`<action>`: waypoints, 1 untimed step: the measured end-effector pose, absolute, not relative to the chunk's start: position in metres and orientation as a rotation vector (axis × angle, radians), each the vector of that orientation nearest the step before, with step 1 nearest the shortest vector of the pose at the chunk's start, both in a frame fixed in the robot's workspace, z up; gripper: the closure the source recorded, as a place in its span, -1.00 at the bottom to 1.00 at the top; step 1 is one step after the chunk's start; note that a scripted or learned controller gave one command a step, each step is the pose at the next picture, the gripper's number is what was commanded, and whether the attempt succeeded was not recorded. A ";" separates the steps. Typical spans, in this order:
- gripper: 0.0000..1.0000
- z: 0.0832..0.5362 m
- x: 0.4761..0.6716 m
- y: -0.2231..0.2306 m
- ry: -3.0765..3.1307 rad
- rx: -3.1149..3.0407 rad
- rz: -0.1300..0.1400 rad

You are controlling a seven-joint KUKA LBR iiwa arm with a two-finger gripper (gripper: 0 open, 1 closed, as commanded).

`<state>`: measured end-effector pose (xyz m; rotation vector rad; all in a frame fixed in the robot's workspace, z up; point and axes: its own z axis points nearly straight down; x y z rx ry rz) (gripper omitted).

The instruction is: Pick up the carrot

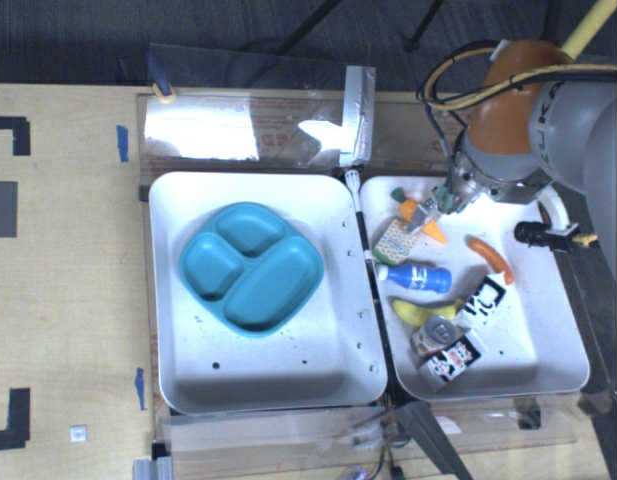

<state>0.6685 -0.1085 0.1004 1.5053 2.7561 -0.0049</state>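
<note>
Orange and stubby, the carrot (420, 211) is lying in the right bin (548, 353), touching the tip of the claw (437, 206), its green top just left of the claw and another orange bit (434, 233) just below; whether the claw is gripping it, I cannot tell; a checkered packet (394, 239) is sitting just below-left of the claw; a blue bottle (419, 277) and a yellow banana (424, 311) are lying further below; an orange-red sausage (489, 255) is resting to its lower right; a blue divided plate (250, 265) is sitting in the left bin (188, 368), well apart.

Claw (435, 208) low in right bin (548, 358), touching carrot (426, 220).
</note>
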 end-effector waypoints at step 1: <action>1.00 0.184 0.668 -0.042 2.727 1.555 0.001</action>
